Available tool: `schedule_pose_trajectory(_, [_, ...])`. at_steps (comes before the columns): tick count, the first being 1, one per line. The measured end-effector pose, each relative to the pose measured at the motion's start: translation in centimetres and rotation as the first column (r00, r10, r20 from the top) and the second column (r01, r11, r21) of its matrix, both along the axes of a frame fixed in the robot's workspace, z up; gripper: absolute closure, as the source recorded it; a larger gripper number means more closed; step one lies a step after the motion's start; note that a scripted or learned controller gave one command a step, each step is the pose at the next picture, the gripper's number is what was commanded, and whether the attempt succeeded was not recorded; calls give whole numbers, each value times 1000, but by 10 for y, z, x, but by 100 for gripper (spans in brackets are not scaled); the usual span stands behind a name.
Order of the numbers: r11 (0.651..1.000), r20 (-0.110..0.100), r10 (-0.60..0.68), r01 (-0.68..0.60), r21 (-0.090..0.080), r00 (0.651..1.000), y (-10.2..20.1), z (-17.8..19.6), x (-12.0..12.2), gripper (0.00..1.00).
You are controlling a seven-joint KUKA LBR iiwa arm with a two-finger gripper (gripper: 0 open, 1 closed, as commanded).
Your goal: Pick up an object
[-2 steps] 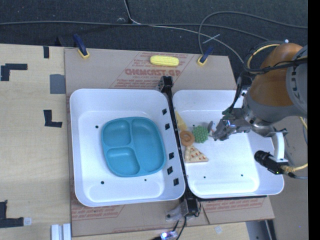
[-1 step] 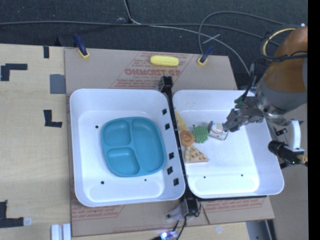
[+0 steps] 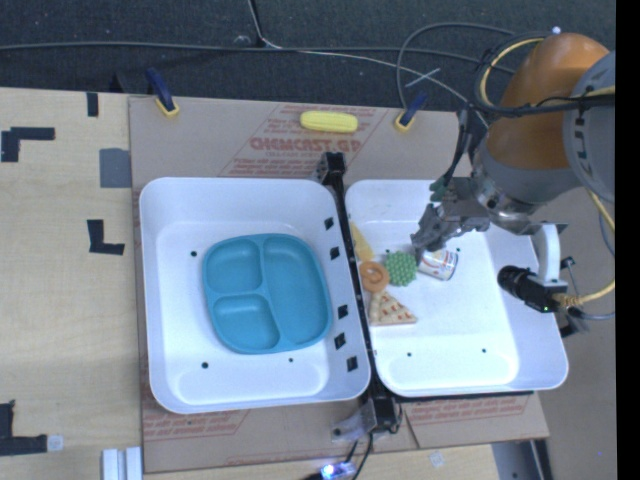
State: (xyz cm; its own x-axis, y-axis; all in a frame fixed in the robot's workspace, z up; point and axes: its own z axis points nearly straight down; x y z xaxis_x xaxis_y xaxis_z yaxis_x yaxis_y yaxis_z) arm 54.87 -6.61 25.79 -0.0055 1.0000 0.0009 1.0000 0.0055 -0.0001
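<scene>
Claw point(image 3: 432, 240) reaching down into right bin point(image 3: 520, 363), sitting just above small shiny metal cup point(image 3: 440, 264). Claw state: cannot tell. Cup lying on bin floor, touching green studded ball point(image 3: 401, 268) on its left. Orange ring point(image 3: 373, 276) lying just beside ball, near bin's left wall. Waffle-pattern wedge point(image 3: 391, 311) lying below ring. Yellow strip point(image 3: 357, 242) resting along left wall. Left bin point(image 3: 170, 268) holding blue divided plate point(image 3: 267, 293). Yellow banana-shaped item point(image 3: 328, 121) lying on cardboard-covered table point(image 3: 200, 138) beyond bins.
</scene>
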Motion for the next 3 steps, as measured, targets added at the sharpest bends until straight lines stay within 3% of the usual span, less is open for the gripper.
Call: schedule_pose_trajectory(3, [1000,-2,0,0,-2,1000,140,-40,34,100])
